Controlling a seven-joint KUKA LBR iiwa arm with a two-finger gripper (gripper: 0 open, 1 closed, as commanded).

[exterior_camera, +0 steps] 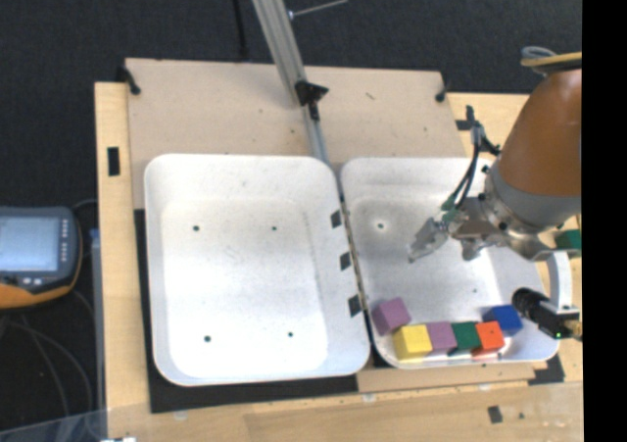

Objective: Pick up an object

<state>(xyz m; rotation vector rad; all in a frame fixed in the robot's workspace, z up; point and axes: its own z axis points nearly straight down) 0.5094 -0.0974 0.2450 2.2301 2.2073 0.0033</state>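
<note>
Camera view shows the gripper (pixel 431 239) hanging above the right bin (pixel 392 185), nothing visibly held, its opening impossible to tell; small blocks, purple (pixel 392 314), yellow (pixel 412 340) and blue (pixel 504 318), cluster along the near wall; they look light and rigid, best pinched across flat opposite faces.

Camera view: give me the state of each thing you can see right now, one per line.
gripper: hovering above the right bin, nothing between its fingers
right bin: holds all the blocks, along its near edge
left bin: flat on the bench
purple block: resting, slightly apart from the row
yellow block: resting in the row
blue block: resting at the row's right end
</note>
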